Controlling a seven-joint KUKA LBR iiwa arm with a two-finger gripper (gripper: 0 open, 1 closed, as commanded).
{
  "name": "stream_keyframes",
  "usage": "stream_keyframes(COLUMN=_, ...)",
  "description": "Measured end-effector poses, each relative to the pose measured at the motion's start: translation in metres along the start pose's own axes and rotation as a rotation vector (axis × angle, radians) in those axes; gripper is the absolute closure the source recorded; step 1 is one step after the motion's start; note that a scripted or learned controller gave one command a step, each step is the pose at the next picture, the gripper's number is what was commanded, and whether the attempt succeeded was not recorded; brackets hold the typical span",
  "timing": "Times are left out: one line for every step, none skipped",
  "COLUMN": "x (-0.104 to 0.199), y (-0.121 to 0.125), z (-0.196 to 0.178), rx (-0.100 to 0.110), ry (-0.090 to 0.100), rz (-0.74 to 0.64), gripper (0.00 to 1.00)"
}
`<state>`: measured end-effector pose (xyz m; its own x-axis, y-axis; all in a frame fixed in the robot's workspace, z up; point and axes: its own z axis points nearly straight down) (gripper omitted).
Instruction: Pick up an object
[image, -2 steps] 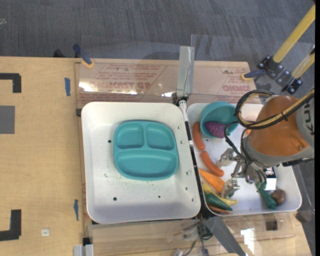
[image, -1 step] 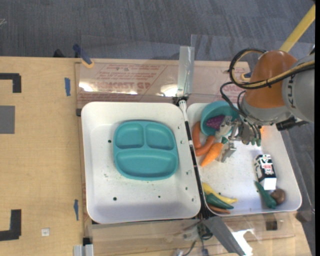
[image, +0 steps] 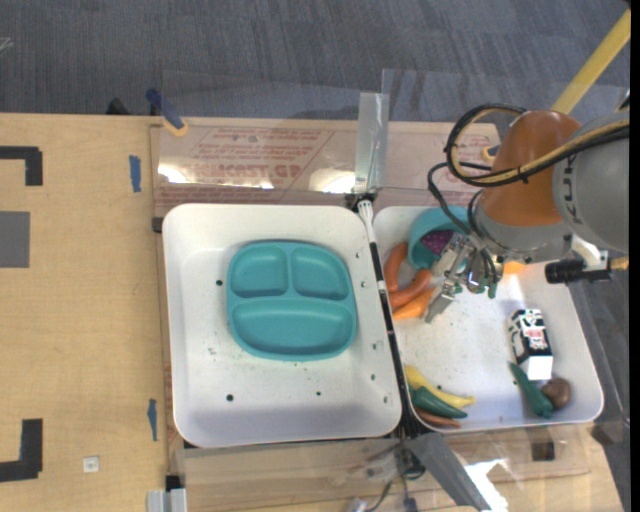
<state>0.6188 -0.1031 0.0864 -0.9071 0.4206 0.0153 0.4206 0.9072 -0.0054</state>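
Note:
My gripper (image: 441, 298) hangs low over the upper left part of the right bin (image: 480, 350), pointing down and to the left. Its tip is right beside some orange carrot-like pieces (image: 404, 294) that lie against the bin's left wall. Just behind it stands a teal bowl (image: 432, 228) with something purple (image: 437, 241) inside, partly hidden by the wrist. Nothing is visibly held.
The left bin (image: 190, 300) holds a teal divided plate (image: 292, 299). In the right bin, yellow, green and orange pepper-like pieces (image: 440, 400) lie at the front left. A black-and-white item (image: 530, 338) and a green-and-brown one (image: 546, 393) sit at the right.

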Motion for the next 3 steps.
stream_keyframes(x=0.018, y=-0.012, z=-0.001, rx=-0.013, ry=-0.025, rz=0.172, gripper=0.0)
stream_keyframes(x=0.016, y=-0.011, z=-0.011, rx=-0.013, ry=-0.03, rz=0.169, gripper=1.0)
stream_keyframes(x=-0.023, y=0.003, z=-0.168, rx=-0.013, ry=-0.023, rz=0.425, gripper=1.0)
